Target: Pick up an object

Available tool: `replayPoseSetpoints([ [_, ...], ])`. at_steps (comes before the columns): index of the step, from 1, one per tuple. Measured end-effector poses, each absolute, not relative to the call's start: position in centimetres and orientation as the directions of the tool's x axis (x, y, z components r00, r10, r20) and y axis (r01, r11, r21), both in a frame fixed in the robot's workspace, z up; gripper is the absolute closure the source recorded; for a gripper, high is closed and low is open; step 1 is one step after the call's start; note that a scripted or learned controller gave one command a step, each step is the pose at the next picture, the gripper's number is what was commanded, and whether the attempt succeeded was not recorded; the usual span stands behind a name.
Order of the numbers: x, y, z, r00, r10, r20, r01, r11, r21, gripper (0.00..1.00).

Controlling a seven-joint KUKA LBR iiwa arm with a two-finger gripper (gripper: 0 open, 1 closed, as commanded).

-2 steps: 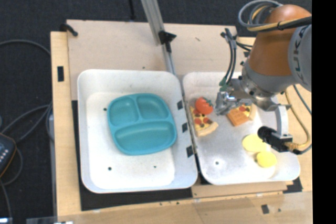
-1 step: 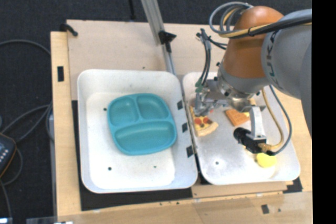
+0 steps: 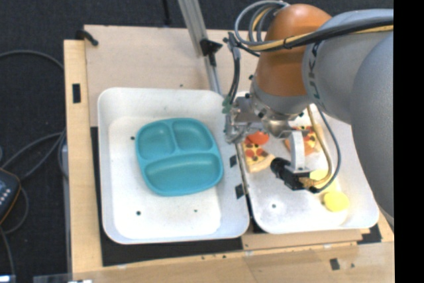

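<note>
Teal divided plate (image 3: pixel 179 156) lies in left bin (image 3: pixel 119 109).

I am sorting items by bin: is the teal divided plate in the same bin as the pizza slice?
No: the teal divided plate lies in the left bin, while the pizza slice lies in the right bin.

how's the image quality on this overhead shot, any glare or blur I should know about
Camera view: soft overall, fine detail smeared, especially the small items under the arm in the right bin; the left bin reads bright, near washed out, with no hard glare; the teal divided plate is evenly lit; the floor around the bench is dark.
</note>
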State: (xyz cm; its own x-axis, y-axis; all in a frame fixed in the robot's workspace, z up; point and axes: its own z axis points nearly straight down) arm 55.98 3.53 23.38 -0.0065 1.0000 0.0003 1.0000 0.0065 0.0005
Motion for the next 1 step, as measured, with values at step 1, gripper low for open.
replayPoseSetpoints([
  [1,57.42,8.43,24.61,-0.008,1.0,0.001,1.0,0.008,0.002,1.0],
])
